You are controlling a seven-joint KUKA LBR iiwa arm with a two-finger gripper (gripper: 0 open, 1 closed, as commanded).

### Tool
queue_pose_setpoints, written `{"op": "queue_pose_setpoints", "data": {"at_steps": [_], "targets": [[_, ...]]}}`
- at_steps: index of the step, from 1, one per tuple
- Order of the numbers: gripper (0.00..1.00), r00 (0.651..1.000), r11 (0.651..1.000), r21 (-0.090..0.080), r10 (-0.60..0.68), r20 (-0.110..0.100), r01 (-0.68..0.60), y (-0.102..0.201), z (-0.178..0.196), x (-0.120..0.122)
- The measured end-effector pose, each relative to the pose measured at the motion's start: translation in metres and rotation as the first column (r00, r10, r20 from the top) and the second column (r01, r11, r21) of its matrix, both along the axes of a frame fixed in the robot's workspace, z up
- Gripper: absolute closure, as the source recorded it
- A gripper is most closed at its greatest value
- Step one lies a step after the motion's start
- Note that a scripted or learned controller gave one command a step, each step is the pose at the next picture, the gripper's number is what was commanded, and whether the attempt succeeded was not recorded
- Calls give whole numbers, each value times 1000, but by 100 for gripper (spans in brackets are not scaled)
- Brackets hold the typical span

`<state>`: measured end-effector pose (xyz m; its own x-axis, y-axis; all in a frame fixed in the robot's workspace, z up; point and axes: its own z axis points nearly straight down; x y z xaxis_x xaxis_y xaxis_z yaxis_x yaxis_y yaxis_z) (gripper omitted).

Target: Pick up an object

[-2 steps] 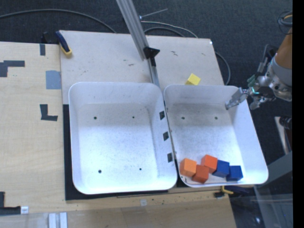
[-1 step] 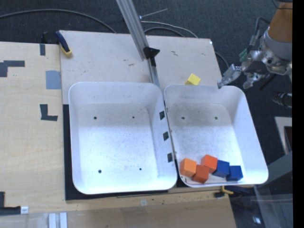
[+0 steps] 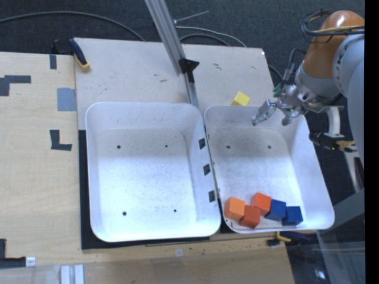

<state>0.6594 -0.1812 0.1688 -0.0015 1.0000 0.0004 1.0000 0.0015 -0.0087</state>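
Observation:
Several small blocks lie huddled in the near corner of the right bin (image 3: 269, 158): a light orange one (image 3: 235, 207), two darker orange ones (image 3: 260, 202) (image 3: 251, 216) and two blue ones (image 3: 277, 209) (image 3: 292, 216). My gripper (image 3: 271, 120) hangs over the bin's far right corner, well away from the blocks. Its fingers stand open with nothing between them.
A yellow block (image 3: 240, 99) sits on the bench just beyond the right bin's far rim. The left bin (image 3: 95, 158) stands beside it, with a metal rail (image 3: 169, 34) slanting down to the wall between the two bins. A yellow-and-blue clamp (image 3: 79, 54) lies at the bench's far left.

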Motion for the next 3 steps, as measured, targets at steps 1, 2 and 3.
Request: {"op": "queue_pose_setpoints", "data": {"at_steps": [1,2,3], "targets": [[0,1000,1000,1,-1,-6,1,-18,-82,19],[0,1000,1000,0,3,3,-3,36,-77,22],[0,1000,1000,-3,0,16,0,19,37,-14]]}}
